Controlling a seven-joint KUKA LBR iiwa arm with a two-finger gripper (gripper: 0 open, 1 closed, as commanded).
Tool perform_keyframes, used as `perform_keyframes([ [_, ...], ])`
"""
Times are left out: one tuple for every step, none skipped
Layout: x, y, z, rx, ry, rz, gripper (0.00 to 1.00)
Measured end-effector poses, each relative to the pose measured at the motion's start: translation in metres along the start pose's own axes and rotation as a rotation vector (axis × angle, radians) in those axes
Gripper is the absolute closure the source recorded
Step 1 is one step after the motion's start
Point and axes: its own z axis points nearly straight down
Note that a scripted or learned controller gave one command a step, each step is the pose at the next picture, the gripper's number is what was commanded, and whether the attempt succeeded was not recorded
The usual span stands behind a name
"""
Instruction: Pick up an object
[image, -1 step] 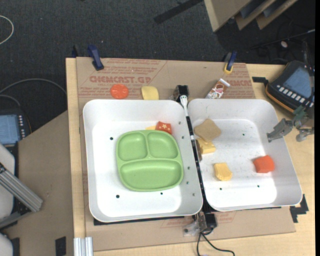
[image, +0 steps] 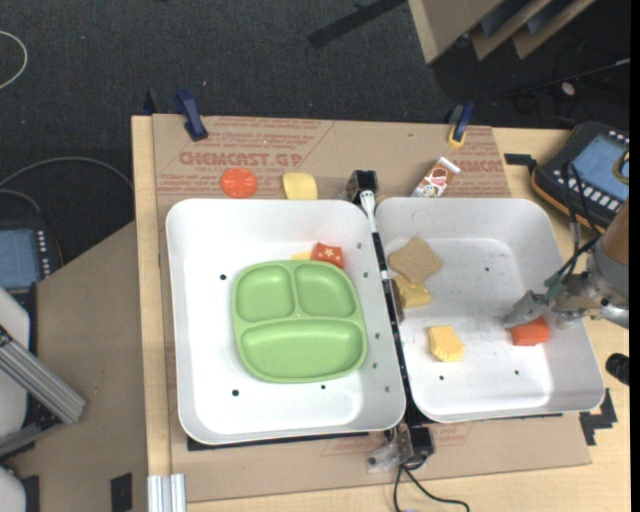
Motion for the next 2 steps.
perform_keyframes([
  [0.006,0.009,0.041,-0.009,0.008,-0.009,0.0],
  [0.0,0.008,0.029,-0.013,-0.004,-0.004,1.0],
])
